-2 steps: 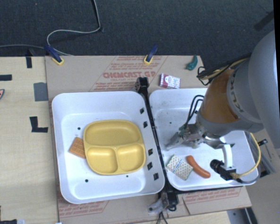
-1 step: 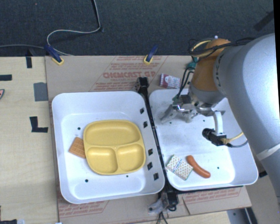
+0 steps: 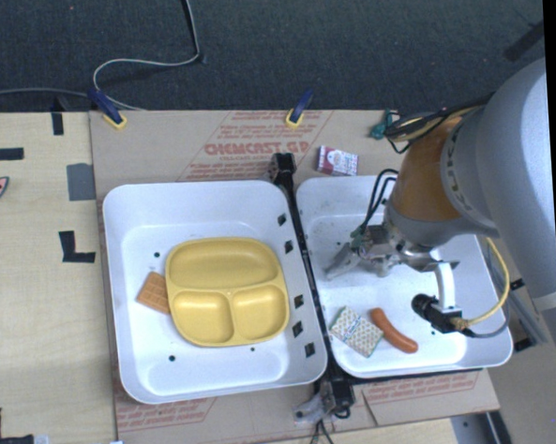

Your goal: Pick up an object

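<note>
Jaws (image 3: 341, 259) hang low in the right bin (image 3: 474, 354), spread apart with nothing between them (wrist blocks the bin's far side). Near them, at the front, lie an orange sausage (image 3: 395, 330) and a patterned packet (image 3: 356, 331). Left bin (image 3: 131, 272): a yellow divided tray (image 3: 228, 291) half-covers a brown cracker (image 3: 153, 292).

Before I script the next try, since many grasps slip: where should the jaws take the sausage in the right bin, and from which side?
Probably across the middle of the sausage, coming straight down from above. It lies flat on the right bin floor, long and thin, running diagonally, so the jaws should close across its narrow width. The small patterned packet sits close on its left, apparently with a slight gap, so keep that jaw tight to the sausage.
</note>
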You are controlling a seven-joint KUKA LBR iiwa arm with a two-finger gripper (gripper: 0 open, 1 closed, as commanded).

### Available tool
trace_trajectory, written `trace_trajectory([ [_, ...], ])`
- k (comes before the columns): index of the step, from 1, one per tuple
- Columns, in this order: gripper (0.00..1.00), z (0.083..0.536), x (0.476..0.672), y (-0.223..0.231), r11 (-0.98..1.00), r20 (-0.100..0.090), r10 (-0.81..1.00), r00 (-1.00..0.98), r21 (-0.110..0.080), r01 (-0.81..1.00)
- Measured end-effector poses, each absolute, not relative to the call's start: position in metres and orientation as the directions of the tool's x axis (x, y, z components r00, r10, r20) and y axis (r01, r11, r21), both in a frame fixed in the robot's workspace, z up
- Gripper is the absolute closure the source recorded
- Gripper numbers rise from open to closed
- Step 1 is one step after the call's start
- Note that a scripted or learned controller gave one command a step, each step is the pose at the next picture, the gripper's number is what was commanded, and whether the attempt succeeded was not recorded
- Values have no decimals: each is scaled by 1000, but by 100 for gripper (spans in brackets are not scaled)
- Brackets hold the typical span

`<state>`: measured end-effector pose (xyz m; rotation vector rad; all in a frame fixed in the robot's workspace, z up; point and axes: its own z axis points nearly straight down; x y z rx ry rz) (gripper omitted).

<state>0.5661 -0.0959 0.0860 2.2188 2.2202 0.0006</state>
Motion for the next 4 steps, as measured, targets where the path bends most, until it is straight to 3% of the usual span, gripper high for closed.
trace_trajectory([
  [1,0,86,535,-96,1,-2,1000,-1,7,1000],
  [2,0,87,520,-95,1,-3,1000,-1,9,1000],
  [3,0,86,566,-103,1,-1,1000,-1,3,1000],
  [4,0,86,524,-95,1,-2,1000,-1,5,1000],
])
